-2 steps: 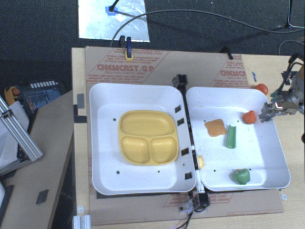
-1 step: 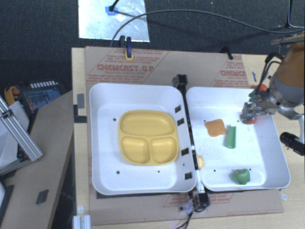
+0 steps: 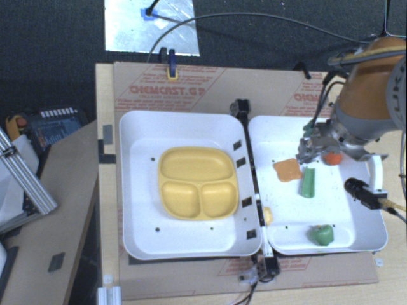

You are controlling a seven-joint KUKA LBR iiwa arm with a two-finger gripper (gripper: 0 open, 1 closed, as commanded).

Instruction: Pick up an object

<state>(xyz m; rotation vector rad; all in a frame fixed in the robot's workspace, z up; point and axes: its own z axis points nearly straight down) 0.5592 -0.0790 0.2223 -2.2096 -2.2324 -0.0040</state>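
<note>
The gripper [image 3: 308, 152] is seen low over the right bin [image 3: 280, 240], just above the upper end of the green stick [image 3: 308, 183] and close to the orange slice [image 3: 287, 170]; whether it is apart or together cannot be told, because the wrist covers it, and nothing is seen held by it. A wrong result can be expected from the crowding: the slice, the stick and the red piece [image 3: 332, 159] lie near to each other under the tool, so one of them may be pushed aside instead of taken, or two may be caught at once. The slice looks thin and flat, so it is judged hard to grip, and it may slide on the smooth white floor. The stick looks narrow and may roll or turn if it is touched off its middle. The green lump [image 3: 321, 234] lies well apart, near the front wall, and is judged the safer target. Counted: two bins, the left bin [image 3: 137, 189] bearing one yellow tray [image 3: 194, 182] with three compartments; in the right bin one slice, one stick, one red piece, one lump, and one small yellow bit [image 3: 267, 216] at the divider.
</note>
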